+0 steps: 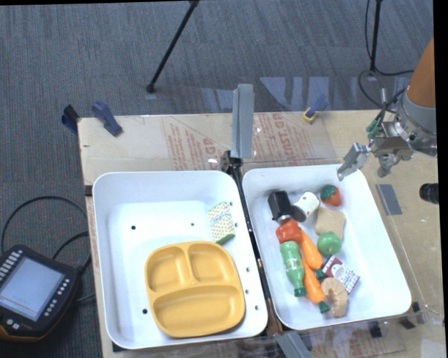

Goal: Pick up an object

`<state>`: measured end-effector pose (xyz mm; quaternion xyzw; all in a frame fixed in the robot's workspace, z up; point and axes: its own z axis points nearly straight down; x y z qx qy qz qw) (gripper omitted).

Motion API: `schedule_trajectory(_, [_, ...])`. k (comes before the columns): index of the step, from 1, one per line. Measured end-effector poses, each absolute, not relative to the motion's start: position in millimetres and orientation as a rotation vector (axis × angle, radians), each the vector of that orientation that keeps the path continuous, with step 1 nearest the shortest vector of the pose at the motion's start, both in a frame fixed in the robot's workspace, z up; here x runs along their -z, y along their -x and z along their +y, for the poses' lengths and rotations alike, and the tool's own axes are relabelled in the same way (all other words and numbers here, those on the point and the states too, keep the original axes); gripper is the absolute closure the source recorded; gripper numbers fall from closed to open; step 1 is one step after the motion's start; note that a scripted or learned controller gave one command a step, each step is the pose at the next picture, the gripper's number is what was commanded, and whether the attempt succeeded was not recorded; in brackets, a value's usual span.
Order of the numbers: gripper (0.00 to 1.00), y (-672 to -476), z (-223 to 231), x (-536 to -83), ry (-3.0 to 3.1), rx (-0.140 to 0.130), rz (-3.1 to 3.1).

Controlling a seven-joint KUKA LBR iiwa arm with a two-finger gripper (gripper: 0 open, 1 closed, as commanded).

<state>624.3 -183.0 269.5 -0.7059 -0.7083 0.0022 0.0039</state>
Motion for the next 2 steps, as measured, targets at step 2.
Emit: schedule_trajectory(2, [0.0,-560.8,-126.0,-83.5,2.127,-0.007,-2.299])
